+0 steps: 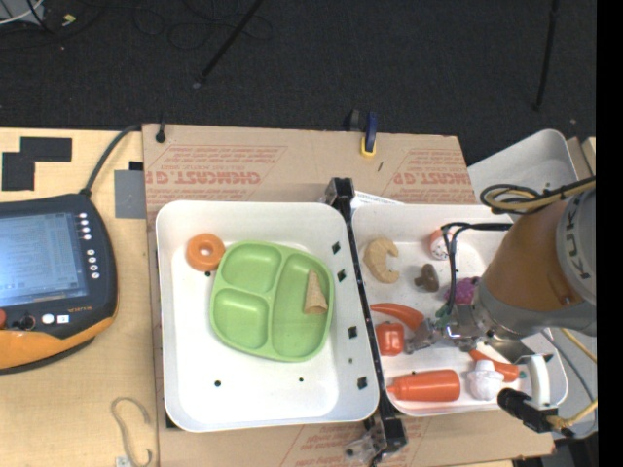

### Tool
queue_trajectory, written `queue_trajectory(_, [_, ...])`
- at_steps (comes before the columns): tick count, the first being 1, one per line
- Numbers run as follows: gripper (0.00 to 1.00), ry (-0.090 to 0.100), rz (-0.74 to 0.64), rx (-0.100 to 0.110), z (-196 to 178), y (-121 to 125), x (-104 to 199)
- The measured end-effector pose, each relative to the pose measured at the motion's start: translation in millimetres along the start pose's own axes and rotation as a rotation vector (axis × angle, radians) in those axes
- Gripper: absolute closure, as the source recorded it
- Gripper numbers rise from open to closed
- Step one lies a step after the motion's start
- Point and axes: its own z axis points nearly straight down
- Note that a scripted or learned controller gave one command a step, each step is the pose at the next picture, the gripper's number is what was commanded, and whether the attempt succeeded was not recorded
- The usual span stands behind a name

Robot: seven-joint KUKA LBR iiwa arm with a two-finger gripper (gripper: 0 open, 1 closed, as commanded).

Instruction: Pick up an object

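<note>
The left bin (185, 377) keeps bare floor around its green tray (271, 300), while the crowded right bin (414, 236) has the gripper (428, 336) low beside the red pepper (390, 338), its opening unclear.

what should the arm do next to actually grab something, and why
Probably lower straight onto the red pepper. The gripper sits in the right bin right beside it, nothing shows between its fingers, and the pepper is the nearest item, with the orange carrot just below.
</note>
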Motion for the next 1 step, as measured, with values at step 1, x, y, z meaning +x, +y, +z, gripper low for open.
queue_trajectory(1, [1.00,0.000,0.009,-0.001,-11.4,0.1,-2.5])
